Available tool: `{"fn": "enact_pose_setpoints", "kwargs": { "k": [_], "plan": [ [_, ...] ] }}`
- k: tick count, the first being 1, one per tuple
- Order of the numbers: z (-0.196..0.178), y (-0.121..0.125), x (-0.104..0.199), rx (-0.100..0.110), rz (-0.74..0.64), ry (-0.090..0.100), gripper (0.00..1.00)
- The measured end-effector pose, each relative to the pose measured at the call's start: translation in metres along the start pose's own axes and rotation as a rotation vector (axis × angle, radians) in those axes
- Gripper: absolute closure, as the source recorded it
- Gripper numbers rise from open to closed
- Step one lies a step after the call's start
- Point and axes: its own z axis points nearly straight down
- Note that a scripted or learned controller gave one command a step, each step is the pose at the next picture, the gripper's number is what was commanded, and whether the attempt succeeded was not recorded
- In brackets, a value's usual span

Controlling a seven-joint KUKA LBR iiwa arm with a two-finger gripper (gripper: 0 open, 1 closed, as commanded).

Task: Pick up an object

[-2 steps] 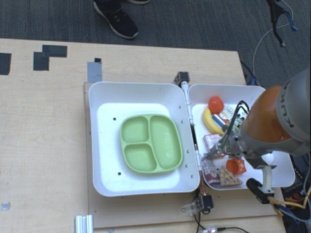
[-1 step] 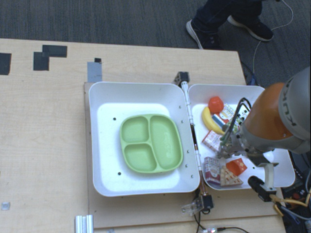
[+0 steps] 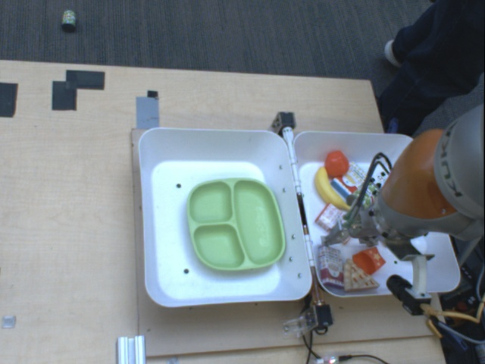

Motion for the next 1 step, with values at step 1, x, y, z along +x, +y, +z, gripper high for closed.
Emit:
{"fn": "enact_pose_setpoints", "kwargs": {
  "k": [1],
  "plan": [
    [-0.0105, 0.0017, 0.0009, -0.004, -0.004, 0.0, 1.0]
  ]
}}
